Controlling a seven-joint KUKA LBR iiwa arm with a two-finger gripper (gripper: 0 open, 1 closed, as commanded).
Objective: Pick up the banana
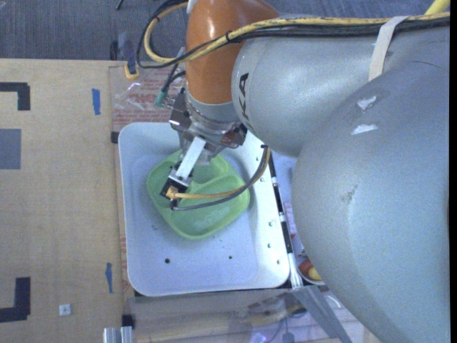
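Item: one arm (pixel 343 120), reaching in from the right, its orange band (pixel 221 41) above the left bin. Step in hand, as we judge it: the approach to a grasp, with nothing lifted that we can see. Tool (pixel 203 136): low over the far half of the left bin, above the far edge of a green dish. The wrist hides its working end, so we cannot tell whether it is spread, pressed together or pinching anything. Left bin (pixel 193 266): white and shallow, holding the green dish (pixel 207 224) about its middle. The near floor is bare save two small dark specks (pixel 166 261). Dish contents: a pale yellow streak (pixel 214 190) runs across it just near of the wrist, and we cannot tell whether it is the banana or a cable of the robot. Right bin (pixel 280 174): largely covered by the arm. A narrow strip shows, with a small red-and-yellow thing (pixel 310 269) at its near end, too little in sight to name. Banana: we cannot place it with certainty. It is either that streak in the dish or something under the arm. Next move, in our judgement: confirm the target, then align the tool along the fruit's curve, close gently and lift straight up without dragging the dish. Tabletop (pixel 57 191): brown board to the left, bearing blue tape marks (pixel 95 101).
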